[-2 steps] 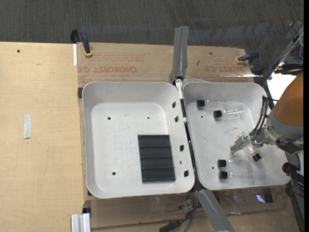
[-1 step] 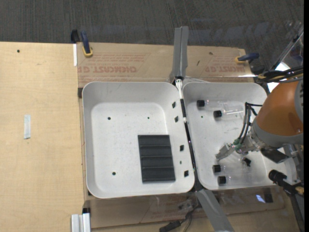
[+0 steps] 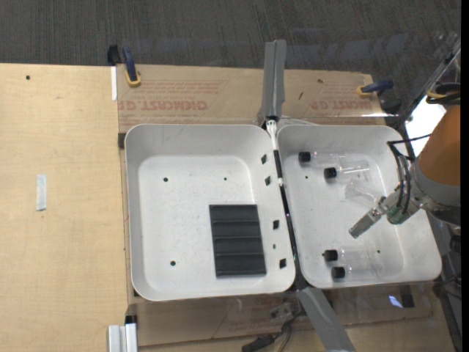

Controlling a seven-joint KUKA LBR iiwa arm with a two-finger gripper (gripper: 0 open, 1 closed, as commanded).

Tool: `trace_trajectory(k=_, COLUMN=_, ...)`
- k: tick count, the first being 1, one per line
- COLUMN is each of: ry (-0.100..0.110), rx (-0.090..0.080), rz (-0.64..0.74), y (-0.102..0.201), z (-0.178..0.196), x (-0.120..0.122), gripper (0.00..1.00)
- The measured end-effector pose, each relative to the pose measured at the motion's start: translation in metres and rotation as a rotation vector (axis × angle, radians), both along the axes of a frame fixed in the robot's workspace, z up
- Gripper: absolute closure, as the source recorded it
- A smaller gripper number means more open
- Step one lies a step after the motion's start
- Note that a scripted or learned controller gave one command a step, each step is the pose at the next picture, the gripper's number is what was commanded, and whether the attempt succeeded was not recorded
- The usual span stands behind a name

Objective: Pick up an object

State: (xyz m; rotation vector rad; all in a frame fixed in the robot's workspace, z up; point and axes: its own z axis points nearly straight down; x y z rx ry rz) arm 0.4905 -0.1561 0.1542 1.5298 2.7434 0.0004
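Observation:
My gripper [image 3: 362, 226] reaches in from the right and hangs over the middle of the right bin [image 3: 418, 270], its tip pointing down and to the left. Several clear vials with black caps lie in that bin. One vial [image 3: 344, 171] lies at the back, beside a black cap [image 3: 304, 156]. Two more vials [image 3: 350, 257] lie near the front wall, just below the gripper tip. A faint clear piece [image 3: 364, 192] lies just behind the tip. Nothing shows between the gripper's tips. A black ridged block [image 3: 237, 240] lies flat in the left bin [image 3: 146, 152].
The bins stand side by side on a cardboard sheet [image 3: 190, 97] held by clamps [image 3: 130, 70]. A grey bar [image 3: 274, 79] runs back from the gap between the bins. Bare wooden bench [image 3: 58, 196] lies to the left.

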Motion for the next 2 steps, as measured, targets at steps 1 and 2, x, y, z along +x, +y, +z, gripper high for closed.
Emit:
trace_trajectory(k=1, ry=-0.002, rx=-0.002, rz=0.227, y=-0.067, z=0.092, x=0.000, gripper=0.00)
trace_trajectory(k=2, ry=-0.002, rx=-0.002, rz=0.351, y=-0.066, z=0.274, x=-0.008, gripper=0.00)
